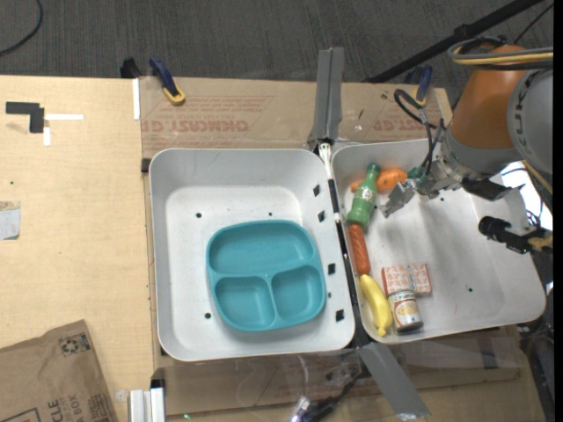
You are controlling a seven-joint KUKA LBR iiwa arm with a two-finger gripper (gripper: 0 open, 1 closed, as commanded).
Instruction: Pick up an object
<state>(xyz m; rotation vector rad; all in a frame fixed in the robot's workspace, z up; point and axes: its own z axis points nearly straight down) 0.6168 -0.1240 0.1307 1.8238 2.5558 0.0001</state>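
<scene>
my gripper [403, 195] is hovering low in the right bin [493, 310], just beside the green bottle [362, 199] and orange piece [391, 179] at the back left corner; whether it's wide or narrow i can't tell. the sausage [359, 248], banana [376, 302], can [405, 310] and small box [407, 279] are lying nearer the front.

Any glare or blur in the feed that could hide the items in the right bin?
Camera view: bright glare on the right bin wall near its far right edge; the tool looks slightly soft; hot dog, banana and can are evenly lit and readable.
</scene>
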